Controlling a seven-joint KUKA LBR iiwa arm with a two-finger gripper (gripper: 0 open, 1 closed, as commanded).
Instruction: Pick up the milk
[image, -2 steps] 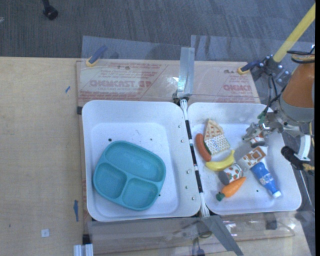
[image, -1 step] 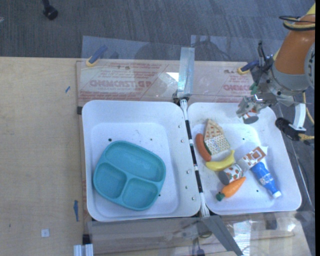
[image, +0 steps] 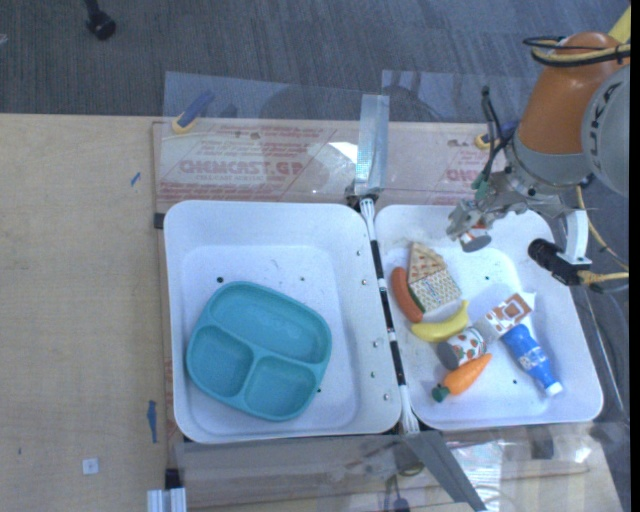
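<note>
The milk (image: 527, 352) is a blue and white carton lying on its side at the right of the right bin (image: 575, 400), its white and red-brown top end pointing to the far left. My gripper (image: 471, 229) hangs over the far part of that bin, up and to the left of the milk and well apart from it. Nothing shows between its tips. The arm's orange band sits above it at the upper right.
Left of the milk lie a gabled waffle-patterned carton (image: 432, 279), a red sausage (image: 401, 291), a banana (image: 441, 327), a small can (image: 462, 347) and a carrot (image: 463, 377). A teal divided plate (image: 260, 350) lies in the left bin (image: 190, 250).
</note>
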